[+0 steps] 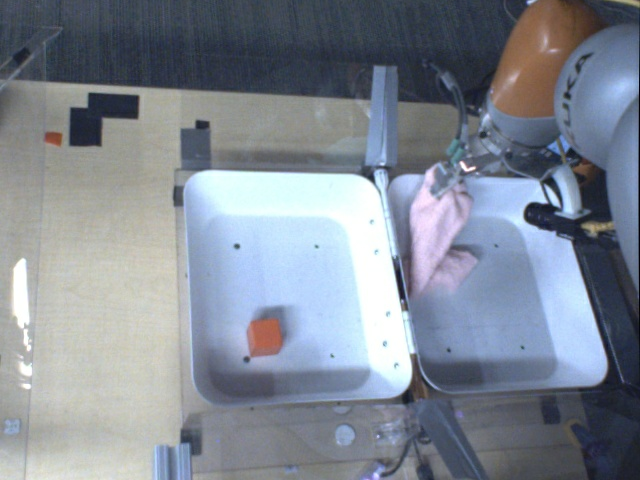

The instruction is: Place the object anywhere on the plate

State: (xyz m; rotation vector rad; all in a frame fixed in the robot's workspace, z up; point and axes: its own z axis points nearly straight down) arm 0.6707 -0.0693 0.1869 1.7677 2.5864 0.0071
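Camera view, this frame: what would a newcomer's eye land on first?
Most likely the pink cloth, which hangs from the gripper over the upper left part of the right bin, its lower end touching the bin floor. Next, the small orange block lying alone in the lower part of the left bin. The grey arm with its orange band fills the upper right corner.

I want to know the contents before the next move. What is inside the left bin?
Inside the left bin one small orange block lies on the white floor near the front left corner, beside a few small dark dots. Nothing covers the floor, so the whole floor is visible.
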